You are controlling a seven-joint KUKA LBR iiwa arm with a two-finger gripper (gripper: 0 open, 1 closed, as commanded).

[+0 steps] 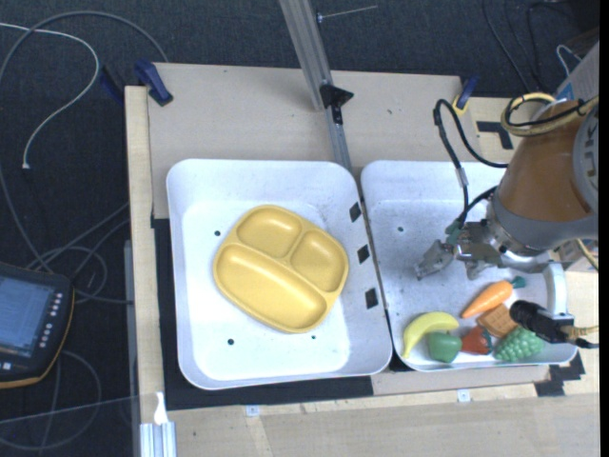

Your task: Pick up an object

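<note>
The curved yellow plastic banana (428,328) lies by the right white bin's (400,193) near rim (beside green, red and orange toy foods). The gripper (440,258) hovers just behind it, fingers spread and empty; the banana's long axis runs roughly left-right.

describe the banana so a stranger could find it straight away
Look in the right-hand white bin, at the heap of toy food along its near edge. The banana is the leftmost piece there, a curved yellow shape arching over a green round fruit.
</note>
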